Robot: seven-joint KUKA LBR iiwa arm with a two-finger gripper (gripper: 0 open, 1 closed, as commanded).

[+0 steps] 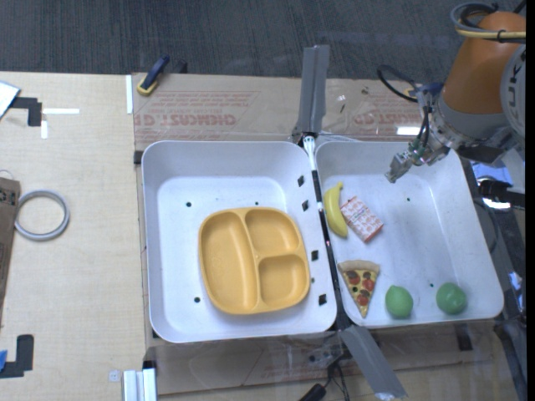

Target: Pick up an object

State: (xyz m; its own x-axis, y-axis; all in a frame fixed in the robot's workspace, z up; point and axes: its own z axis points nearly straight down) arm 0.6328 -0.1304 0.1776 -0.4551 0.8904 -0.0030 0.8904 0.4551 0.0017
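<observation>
The right bin (468, 224) holds a yellow banana (334, 210) against its left wall, and a pink-and-white wafer block (362, 219) lies just right of the banana. A pizza slice (360, 283) lies near the front left. Two green limes (399, 302) (451, 298) sit along the front wall. My gripper (398, 170) hangs over the bin's back part, above bare floor, up and to the right of the wafer block, with nothing seen in it.
The left bin (167, 249) holds a yellow divided plate (255, 259). A grey divider post (313, 90) rises between the bins at the back. A tape roll (40, 214) lies on the bench at the far left.
</observation>
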